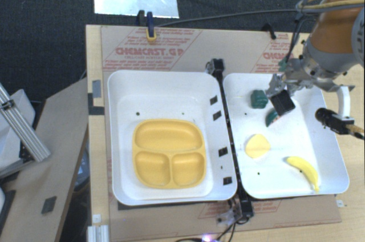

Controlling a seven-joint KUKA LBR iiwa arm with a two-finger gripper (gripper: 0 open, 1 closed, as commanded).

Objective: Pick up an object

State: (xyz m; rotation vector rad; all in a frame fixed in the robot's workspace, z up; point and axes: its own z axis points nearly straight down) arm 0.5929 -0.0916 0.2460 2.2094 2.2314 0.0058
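Observation:
In the right bin [336, 178] a dark teal object [259, 99] lies at the back left, and a smaller teal piece [271, 119] sits just in front of it. A flat yellow round piece [258, 146] rests mid-bin and a yellow banana [304, 170] lies near the front right. My gripper [280, 96] hangs over the back of the right bin, right beside the two teal things, and it partly hides the smaller one. Nothing can be seen held by it.
The left bin [122, 121] holds a yellow divided plate [169, 152] with three compartments. Black clips [217, 116] line the wall between the bins. A blue and yellow clamp [150, 27] stands at the bench's back edge.

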